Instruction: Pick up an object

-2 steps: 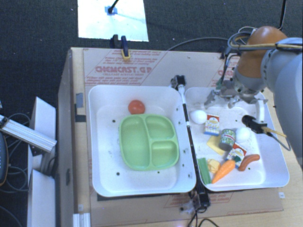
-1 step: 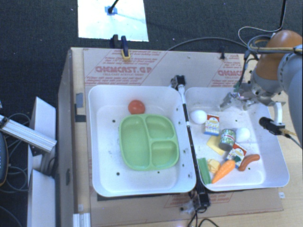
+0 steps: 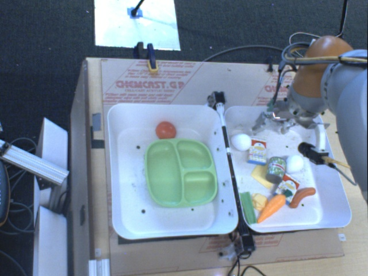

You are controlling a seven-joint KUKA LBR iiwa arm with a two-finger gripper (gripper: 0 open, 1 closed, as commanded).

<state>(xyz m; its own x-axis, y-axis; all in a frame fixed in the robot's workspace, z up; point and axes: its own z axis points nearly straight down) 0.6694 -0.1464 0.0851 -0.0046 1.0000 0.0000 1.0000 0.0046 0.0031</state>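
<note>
While the gripper (image 3: 275,121) hovers over the right bin's (image 3: 336,211) far end, its finger state cannot be told; nothing is seen held; candidate objects, an egg (image 3: 240,141) and carrot (image 3: 271,207), lie nearer, presumably heaped for picking.

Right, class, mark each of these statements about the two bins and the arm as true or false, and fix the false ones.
1. The green three-compartment plastic tray lies in the left white bin. True.
2. The round red tomato-like ball sits inside a tray compartment. False: it rests on the bin floor beyond the tray's far edge.
3. The orange toy carrot lies in the right white bin. True.
4. The two white eggs touch each other. False: one egg and the other lie apart, with small packets between them.
5. The gripper is over the left bin. False: it is at the right bin's far side.
</note>
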